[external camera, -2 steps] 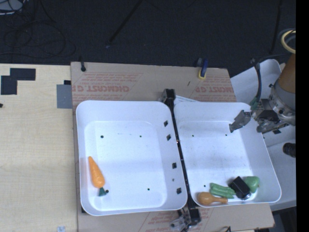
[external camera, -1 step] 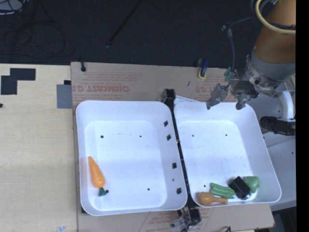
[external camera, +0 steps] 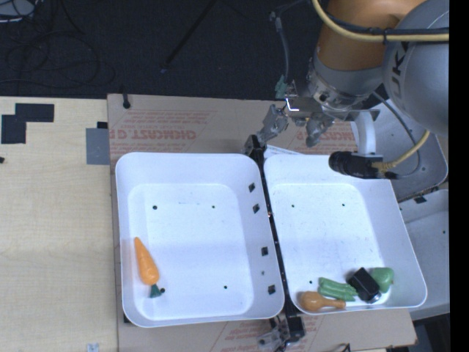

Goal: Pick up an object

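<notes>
My gripper (external camera: 294, 128) hangs above the far edge of the right bin (external camera: 337, 204), near the divider between the bins. Its two fingers (external camera: 272, 127) are spread apart with nothing between them. An orange carrot (external camera: 146, 262) with a green stem lies in the left bin (external camera: 183, 174) at its near left. In the right bin's near right corner sit a green pea pod (external camera: 336, 289), a black block (external camera: 363, 284), a green piece (external camera: 382, 276) and a tan pear-shaped toy (external camera: 320, 301). All of them lie far below the gripper in the view.
The bins rest on a brown cardboard sheet (external camera: 183, 127) on a light wooden bench (external camera: 51, 226). A black cylinder with a yellow cable (external camera: 359, 164) juts over the right bin's far right rim. Dark floor with cables lies beyond.
</notes>
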### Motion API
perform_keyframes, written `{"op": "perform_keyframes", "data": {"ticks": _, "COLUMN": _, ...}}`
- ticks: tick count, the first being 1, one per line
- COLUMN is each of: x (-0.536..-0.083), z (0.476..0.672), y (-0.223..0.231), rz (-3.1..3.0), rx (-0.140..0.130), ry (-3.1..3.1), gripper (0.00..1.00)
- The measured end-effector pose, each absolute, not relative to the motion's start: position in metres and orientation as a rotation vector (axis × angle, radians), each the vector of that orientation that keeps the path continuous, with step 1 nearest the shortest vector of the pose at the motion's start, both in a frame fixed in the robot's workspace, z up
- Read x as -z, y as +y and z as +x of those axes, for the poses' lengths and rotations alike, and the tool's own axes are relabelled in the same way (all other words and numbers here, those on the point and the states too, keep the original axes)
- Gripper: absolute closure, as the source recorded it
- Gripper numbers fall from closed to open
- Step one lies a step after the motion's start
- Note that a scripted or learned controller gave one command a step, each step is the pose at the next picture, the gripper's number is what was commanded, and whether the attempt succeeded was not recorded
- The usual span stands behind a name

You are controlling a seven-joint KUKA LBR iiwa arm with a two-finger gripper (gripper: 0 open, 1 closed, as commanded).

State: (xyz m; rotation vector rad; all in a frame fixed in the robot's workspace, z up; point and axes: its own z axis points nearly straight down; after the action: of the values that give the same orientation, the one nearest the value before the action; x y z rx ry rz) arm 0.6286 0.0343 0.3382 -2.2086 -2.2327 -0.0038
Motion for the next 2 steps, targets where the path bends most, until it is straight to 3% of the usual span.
{"op": "perform_keyframes", "data": {"ticks": 1, "x": -0.404, "z": 0.644, "y": 0.142, "rz": -2.209, "rx": 0.010, "ry": -2.235, "gripper": 0.00}}
{"op": "perform_keyframes", "data": {"ticks": 2, "x": -0.460, "z": 0.642, "y": 0.006, "rz": -2.236, "rx": -0.001, "ry": -2.213, "gripper": 0.00}}
